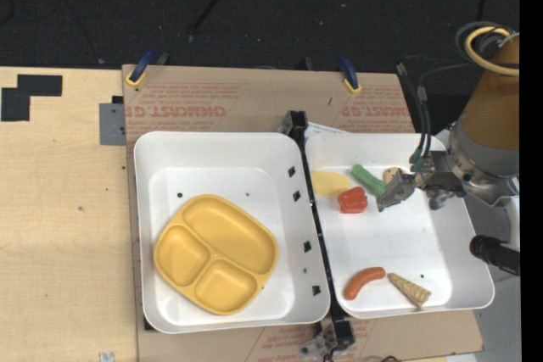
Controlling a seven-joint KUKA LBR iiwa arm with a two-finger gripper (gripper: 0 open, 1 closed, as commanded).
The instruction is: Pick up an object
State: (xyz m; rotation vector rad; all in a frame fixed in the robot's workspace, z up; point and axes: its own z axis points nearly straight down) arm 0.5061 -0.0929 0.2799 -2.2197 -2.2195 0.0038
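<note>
Over the right bin [458,284], upper middle, the end effector [397,191] hangs low, reaching in from the right; can't tell its opening, and nothing is visibly gripped. A small tan object [391,176] sits right at its tip; contact unclear. Just left: green piece [367,179], red piece [353,200], yellow piece [331,182] by the divider, all clustered close together. Near the front wall: orange sausage [365,281] and tan cone [410,289], side by side, well apart from the arm. Left bin [161,174] has a yellow divided plate [215,253]. Cardboard sheet [254,102] lies under both bins on the bench [59,208].
</note>
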